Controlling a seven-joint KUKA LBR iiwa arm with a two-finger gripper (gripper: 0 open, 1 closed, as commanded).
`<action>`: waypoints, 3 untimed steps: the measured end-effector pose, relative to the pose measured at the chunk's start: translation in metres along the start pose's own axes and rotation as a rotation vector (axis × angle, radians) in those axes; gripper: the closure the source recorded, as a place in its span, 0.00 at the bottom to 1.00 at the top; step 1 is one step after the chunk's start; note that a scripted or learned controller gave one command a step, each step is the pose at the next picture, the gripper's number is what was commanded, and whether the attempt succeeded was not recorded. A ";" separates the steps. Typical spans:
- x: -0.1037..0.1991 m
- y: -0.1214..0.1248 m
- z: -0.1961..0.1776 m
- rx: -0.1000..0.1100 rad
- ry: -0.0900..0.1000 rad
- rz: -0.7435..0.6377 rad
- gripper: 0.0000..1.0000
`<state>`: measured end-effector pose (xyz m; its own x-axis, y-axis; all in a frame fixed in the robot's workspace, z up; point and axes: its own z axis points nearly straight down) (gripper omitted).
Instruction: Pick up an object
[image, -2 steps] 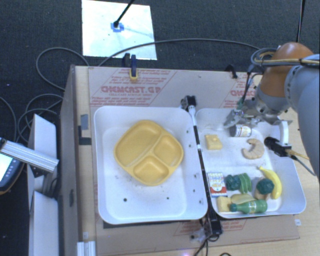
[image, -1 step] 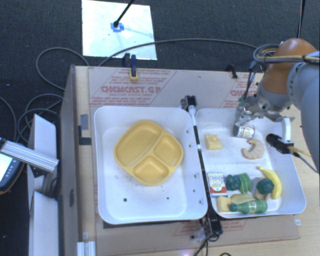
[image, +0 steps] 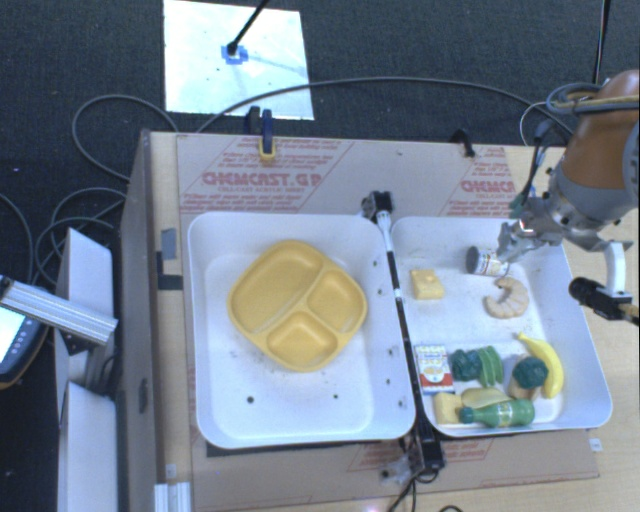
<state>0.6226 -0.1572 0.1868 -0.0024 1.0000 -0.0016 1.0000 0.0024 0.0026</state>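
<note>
My gripper (image: 506, 250) hangs low over the back of the right bin (image: 590, 400), right beside a small can (image: 486, 263) that lies on its side, dark end to the left. The gripper tip touches or nearly touches the can; whether it grips it is unclear. A pale shrimp-shaped piece (image: 508, 297) lies just in front of the gripper. A yellow cheese block (image: 427, 285) sits to the left of the can.
Toy food crowds the right bin's front: a banana (image: 545, 360), a green pepper (image: 478, 365), a dark green piece (image: 530, 375), a red and white carton (image: 432, 365) and a green bottle (image: 495, 412). The left bin (image: 215, 400) holds a yellow divided plate (image: 297, 303).
</note>
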 end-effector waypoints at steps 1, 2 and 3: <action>0.000 0.000 0.001 0.001 0.001 0.000 0.00; 0.045 0.007 0.099 -0.009 0.001 -0.001 0.00; 0.045 0.008 0.089 -0.010 0.003 -0.003 1.00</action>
<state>0.6311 -0.1120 0.0980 -0.0055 1.0000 0.0016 0.9999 0.0054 0.0127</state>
